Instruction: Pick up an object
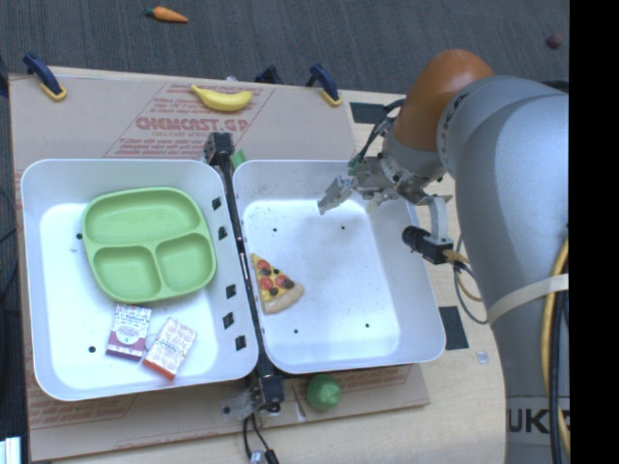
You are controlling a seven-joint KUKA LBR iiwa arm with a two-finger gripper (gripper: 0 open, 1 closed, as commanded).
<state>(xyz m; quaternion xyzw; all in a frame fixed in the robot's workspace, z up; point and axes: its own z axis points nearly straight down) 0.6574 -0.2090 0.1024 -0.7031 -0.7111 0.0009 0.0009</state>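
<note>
The left bin [39,288] holds a green divided plate [148,242] and two small packets [152,339] near its front edge, while the right bin [411,298] holds a pizza slice [272,283] close to the divider, the rest of its floor bare. My tool [338,193] hangs over that bin's far rim, well apart from the slice; I cannot tell how it is set.

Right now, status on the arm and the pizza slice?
Two-finger gripper over the right white bin's far edge, nothing between its fingers. Toy pizza slice lies by that bin's left wall, apart from the gripper. Nothing between them.
</note>
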